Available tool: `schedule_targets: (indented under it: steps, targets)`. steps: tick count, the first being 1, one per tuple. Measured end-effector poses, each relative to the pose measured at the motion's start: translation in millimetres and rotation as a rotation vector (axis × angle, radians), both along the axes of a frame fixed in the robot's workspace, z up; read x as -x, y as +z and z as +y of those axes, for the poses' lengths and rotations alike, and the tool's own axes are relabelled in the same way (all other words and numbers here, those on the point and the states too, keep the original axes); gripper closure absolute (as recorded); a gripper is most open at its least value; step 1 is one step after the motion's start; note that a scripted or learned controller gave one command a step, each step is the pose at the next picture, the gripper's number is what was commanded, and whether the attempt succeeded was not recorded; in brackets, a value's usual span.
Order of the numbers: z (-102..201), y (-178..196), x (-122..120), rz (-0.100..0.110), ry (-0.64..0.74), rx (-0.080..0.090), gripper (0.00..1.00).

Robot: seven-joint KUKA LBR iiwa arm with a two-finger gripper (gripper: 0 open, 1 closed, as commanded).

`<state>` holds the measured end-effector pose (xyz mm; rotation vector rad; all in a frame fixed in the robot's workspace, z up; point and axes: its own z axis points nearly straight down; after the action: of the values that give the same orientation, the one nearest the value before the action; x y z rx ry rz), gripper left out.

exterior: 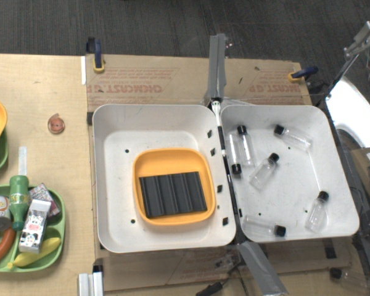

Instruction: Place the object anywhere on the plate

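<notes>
Camera view, looking down on the bench: you have two white bins side by side. The left bin (111, 227) holds an orange plate (172, 159) with a dark ribbed insert (172, 194) lying in it. The right bin (333, 227) holds several small clear vials with black caps, scattered and lying on their sides; two lie close together by the left wall (237, 147), one sits near the middle (264, 170), one at the top right (291, 136), one at the lower right (316, 209) and one along the bottom edge (264, 227).

I cannot tell you the claw's state from this view.

I judge the vials light, stiff, smooth and apt to roll, perhaps fragile if glass. Take the middle one across its body, square to its length.
</notes>
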<state>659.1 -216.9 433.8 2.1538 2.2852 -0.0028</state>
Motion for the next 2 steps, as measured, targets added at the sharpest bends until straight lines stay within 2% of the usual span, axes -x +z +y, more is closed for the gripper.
schedule_targets:
  steps: [1, 2]
  targets:
    - [-6, 7, 59, 0.002, 0.2, -0.001, 0.0]
    - [-6, 5, 125, 0.002, 0.508, -0.002, 0.0]
